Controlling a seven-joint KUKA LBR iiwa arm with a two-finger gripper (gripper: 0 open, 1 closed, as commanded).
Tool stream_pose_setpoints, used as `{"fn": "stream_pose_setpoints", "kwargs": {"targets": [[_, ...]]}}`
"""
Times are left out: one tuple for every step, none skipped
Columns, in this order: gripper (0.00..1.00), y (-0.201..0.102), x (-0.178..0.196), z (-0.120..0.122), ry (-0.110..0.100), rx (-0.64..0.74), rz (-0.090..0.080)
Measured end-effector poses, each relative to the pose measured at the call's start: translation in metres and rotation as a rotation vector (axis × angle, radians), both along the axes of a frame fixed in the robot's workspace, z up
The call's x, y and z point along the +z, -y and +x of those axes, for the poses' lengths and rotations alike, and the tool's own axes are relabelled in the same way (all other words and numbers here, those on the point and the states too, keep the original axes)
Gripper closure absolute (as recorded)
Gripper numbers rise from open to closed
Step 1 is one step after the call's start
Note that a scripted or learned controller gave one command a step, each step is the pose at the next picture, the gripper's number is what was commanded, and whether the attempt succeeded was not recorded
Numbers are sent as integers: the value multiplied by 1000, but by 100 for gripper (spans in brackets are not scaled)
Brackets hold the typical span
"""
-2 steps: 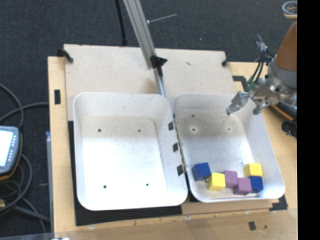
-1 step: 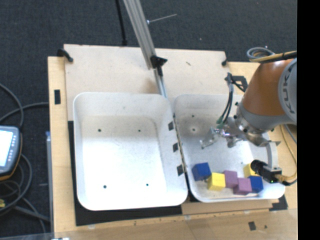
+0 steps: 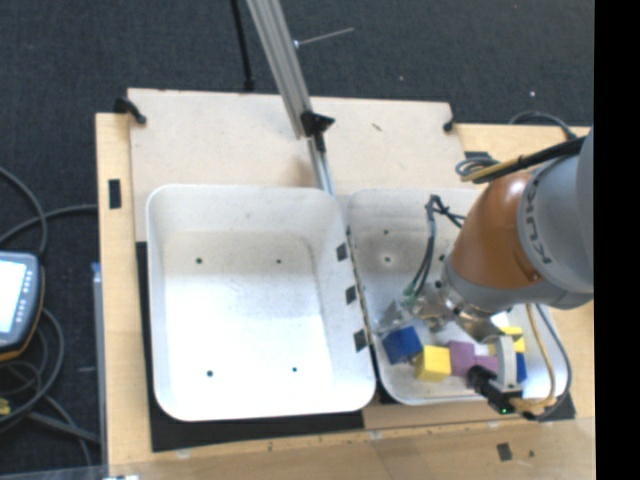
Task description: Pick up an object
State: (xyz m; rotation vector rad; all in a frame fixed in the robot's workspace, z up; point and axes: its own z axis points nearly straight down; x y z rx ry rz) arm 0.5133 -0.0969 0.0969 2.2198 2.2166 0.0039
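Note:
My gripper (image 3: 418, 315) reaches down into the right bin (image 3: 385, 238), under the orange band and grey wrist. Just below it lies a blue cube (image 3: 402, 345), very close to the gripper's tip. A yellow block (image 3: 435, 362) sits to the right of the cube, and a purple block (image 3: 463, 353) lies beside that. The arm hides the bin's right half.
The left bin (image 3: 250, 298) stands beside the right one, their walls meeting in the middle. A slanted aluminium post (image 3: 285, 58) rises behind the bins. Another blue piece (image 3: 515, 365) and a small yellow one (image 3: 511, 332) peek out at the bin's right wall.

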Motion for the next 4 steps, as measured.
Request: {"fn": "stream_pose_setpoints", "kwargs": {"targets": [[0, -8, 2, -27, 3, 0, 0], [100, -6, 13, -25, 9, -9, 0], [0, -6, 12, -26, 9, -13, -1], [0, -6, 12, -25, 10, -14, -1]]}}
